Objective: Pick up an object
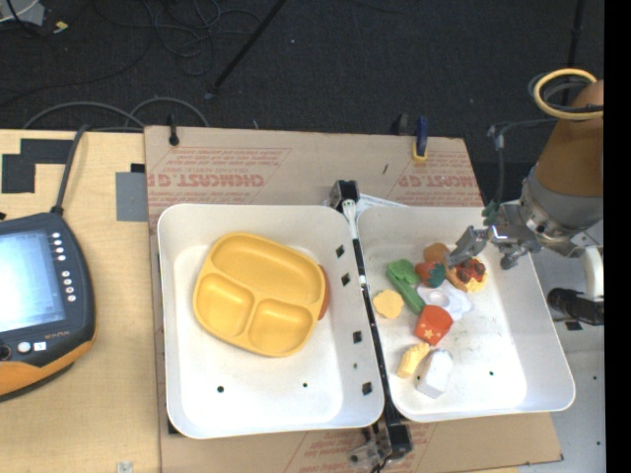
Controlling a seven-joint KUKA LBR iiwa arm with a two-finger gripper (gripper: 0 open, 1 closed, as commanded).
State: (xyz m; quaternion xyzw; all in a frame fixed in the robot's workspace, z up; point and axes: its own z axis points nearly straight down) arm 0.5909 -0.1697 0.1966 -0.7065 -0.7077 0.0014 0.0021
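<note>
White right bin holds a heap of small toys. The gripper hovers over the heap's right end, above an orange piece, jaws apparently apart, gripping nothing. Nothing looks lifted; the pick remains.

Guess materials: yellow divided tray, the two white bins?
Yellow divided tray: looks like moulded plastic, smooth semi-matte, with rounded compartment walls and an even colour. White bins, left and right: likely thin formed plastic, slightly glossy, with rolled rims and soft corners. Enamelled metal can't be ruled out from this view.
</note>
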